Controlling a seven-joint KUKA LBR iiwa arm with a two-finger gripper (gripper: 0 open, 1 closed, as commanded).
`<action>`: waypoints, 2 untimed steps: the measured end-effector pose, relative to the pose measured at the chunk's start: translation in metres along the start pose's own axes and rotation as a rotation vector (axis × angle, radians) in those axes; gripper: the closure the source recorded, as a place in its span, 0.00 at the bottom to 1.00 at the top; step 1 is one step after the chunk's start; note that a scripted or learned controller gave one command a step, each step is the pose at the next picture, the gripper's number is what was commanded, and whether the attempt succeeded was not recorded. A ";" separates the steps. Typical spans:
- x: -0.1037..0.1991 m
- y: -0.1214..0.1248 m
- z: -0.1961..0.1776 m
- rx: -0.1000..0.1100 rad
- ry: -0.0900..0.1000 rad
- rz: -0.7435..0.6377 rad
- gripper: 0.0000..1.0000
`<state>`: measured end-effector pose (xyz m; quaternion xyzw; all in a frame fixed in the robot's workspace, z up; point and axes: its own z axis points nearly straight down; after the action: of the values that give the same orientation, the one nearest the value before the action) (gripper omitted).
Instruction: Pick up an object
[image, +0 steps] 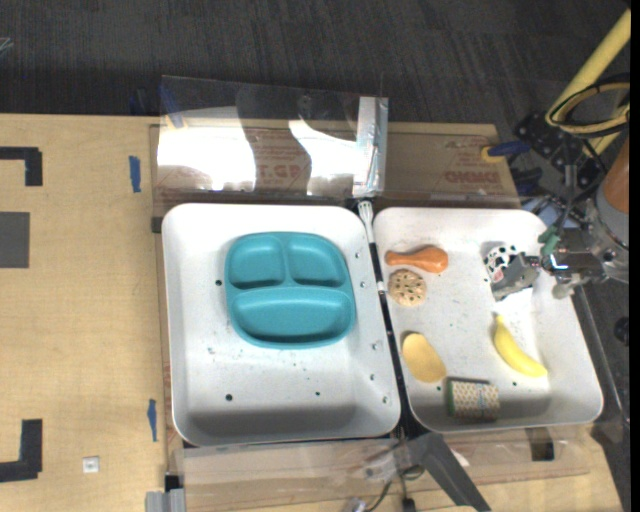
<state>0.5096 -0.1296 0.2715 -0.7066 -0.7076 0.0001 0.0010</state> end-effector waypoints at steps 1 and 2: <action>-0.007 -0.018 0.106 0.005 0.000 -0.069 0.00; -0.045 -0.029 0.185 -0.007 -0.003 -0.094 0.00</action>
<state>0.4809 -0.1746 0.0869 -0.6727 -0.7399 -0.0012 -0.0024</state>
